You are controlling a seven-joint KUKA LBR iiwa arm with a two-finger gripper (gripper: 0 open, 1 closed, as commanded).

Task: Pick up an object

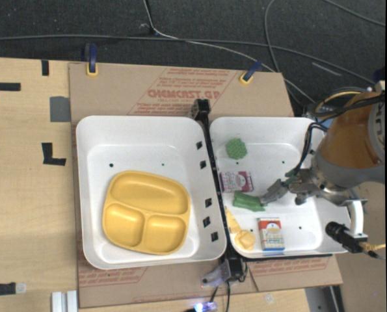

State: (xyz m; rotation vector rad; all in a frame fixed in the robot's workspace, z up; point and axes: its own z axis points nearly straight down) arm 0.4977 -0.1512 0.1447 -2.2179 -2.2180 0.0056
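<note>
Nearest the lens, the hand (273, 190) hangs low in the right bin (291, 127), its opening impossible to judge, tip touching or just beside the green block (248, 203), whose long axis runs leftward away from it.
</note>
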